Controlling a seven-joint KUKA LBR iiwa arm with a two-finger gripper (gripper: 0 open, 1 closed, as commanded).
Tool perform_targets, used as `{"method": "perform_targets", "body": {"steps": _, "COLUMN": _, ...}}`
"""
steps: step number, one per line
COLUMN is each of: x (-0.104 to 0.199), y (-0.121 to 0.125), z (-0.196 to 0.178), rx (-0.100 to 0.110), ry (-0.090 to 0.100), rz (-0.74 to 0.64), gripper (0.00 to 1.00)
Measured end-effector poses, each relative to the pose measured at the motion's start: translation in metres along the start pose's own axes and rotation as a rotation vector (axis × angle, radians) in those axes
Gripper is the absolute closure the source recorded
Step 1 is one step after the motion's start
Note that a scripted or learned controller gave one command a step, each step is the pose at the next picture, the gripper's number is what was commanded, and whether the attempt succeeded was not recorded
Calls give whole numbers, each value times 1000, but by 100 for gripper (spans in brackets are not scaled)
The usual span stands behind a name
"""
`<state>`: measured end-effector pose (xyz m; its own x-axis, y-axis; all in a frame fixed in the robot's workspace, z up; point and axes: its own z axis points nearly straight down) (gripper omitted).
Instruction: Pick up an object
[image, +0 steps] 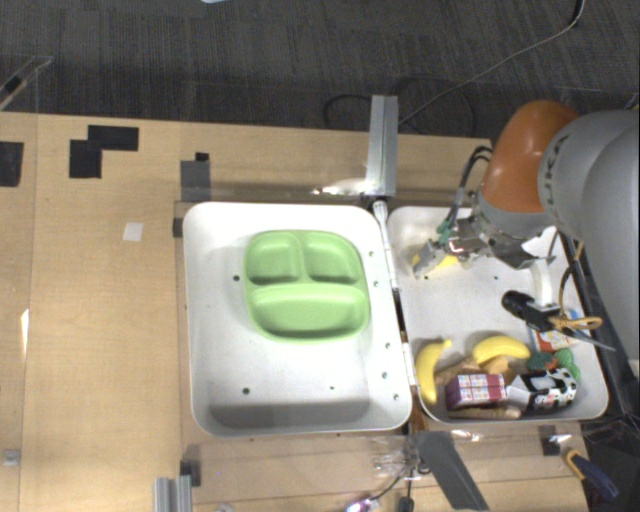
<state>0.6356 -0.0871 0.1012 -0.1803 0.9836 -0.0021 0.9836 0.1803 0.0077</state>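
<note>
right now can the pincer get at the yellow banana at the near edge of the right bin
Probably yes. The curved yellow banana lies uncovered, its top bare, with open white floor between it and the pincer at the bin's far end.

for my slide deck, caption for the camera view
KUKA arm's gripper low in the right bin near bananas; green divided plate in the left bin.

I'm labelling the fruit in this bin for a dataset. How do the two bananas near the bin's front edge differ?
The left banana stands more upright in the view, running toward the front wall; the right banana lies crosswise. The left banana sits beside the bin's left wall, apart from the carton; the right banana lies just above the carton. Both are yellow and curved, in the right bin.
</note>
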Motion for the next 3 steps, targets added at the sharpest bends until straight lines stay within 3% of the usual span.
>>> {"method": "perform_targets", "body": {"steps": 1, "x": -13, "y": 34, "z": 13, "rx": 0, "ry": 1, "rz": -24, "gripper": 0}}
{"method": "perform_targets", "body": {"steps": 2, "x": -11, "y": 37, "z": -1, "rx": -9, "ry": -1, "rz": -30, "gripper": 100}}
{"method": "perform_targets", "body": {"steps": 3, "x": 44, "y": 44, "z": -86, "rx": 0, "ry": 1, "rz": 125, "gripper": 100}}
